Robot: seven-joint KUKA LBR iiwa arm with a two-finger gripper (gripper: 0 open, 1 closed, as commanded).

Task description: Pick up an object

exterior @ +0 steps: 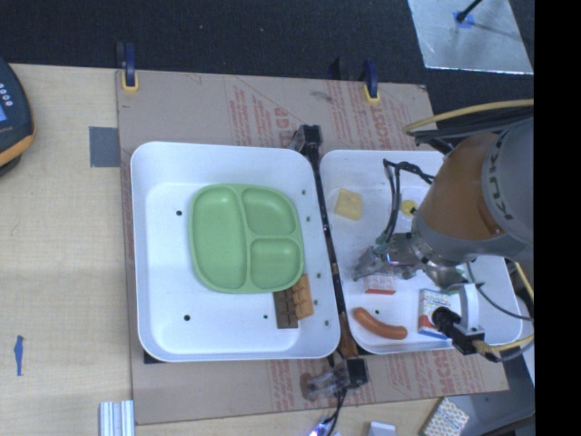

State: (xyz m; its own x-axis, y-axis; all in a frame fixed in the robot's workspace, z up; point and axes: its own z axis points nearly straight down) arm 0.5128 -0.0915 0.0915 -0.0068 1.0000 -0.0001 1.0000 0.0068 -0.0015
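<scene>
In the right bin (363, 163) the nearest thing to my gripper (374, 263) is a small red-and-white packet (380, 285), lying just below the gripper and seemingly touching or nearly touching it. Further toward the right bin's near edge lies a sausage (380, 324), apart from the packet. Toward that bin's far edge sits a pale yellow square piece (349, 204), well clear of the gripper. To the right of the sausage, still in the right bin, is a small carton with red and blue print (433, 312), partly covered by my wrist hardware.

My gripper hangs low over the middle of the right bin, pointing toward the divide between the bins. From this angle I cannot tell how its tips stand, and I see nothing lifted off the floor.

Left of the right bin, the left bin (150, 243) holds a green divided plate (245, 238) and, at that plate's lower right corner, a brown chocolate bar (293, 303) leaning against it.
</scene>
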